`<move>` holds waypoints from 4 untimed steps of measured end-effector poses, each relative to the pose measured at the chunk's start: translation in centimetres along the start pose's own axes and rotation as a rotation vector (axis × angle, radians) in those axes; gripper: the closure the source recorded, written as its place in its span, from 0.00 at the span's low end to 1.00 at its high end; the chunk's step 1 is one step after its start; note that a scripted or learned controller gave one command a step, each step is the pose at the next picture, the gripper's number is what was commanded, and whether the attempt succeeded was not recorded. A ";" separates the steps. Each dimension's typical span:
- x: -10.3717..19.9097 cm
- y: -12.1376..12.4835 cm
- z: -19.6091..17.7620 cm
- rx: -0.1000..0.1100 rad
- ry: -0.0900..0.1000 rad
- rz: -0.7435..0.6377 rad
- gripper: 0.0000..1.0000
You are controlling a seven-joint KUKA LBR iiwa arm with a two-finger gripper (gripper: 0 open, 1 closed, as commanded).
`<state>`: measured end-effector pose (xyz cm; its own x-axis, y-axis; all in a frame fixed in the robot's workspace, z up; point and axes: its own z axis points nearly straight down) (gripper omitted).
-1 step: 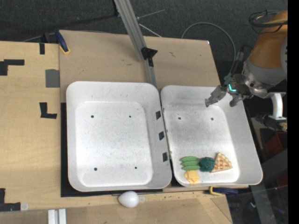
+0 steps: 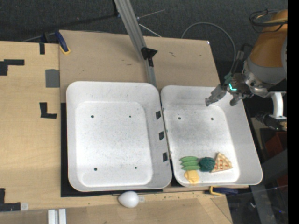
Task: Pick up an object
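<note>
Gripper (image 2: 222, 99) spread wide (holding nothing) above right bin's (image 2: 243, 125) far edge.

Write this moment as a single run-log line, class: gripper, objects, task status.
gripper: open, over right white bin's far edge, holding nothing | green pea-pod toy, dark green broccoli toy, pizza-slice toy: near corner | pick: not yet done

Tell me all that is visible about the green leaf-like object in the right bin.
The green leaf-like object is small, bright green and ribbed in a few stacked lobes, with a plastic toy look. It lies flat on the floor of the right bin, near its front edge. A dark green bushy piece touches its right end, and a yellow piece lies just in front of it. The gripper is far from it, at the bin's back edge.
</note>
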<state>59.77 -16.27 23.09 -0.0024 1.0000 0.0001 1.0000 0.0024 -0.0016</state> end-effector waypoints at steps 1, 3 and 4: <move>0.0 -1.1 5.1 0.005 0.000 0.002 0.00; 0.1 -2.0 14.3 0.000 -0.002 0.001 0.00; 0.2 -1.9 13.2 0.000 -0.001 0.000 1.00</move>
<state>57.80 -16.12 9.88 -0.0024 1.0000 -0.0006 1.0000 0.0024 -0.0014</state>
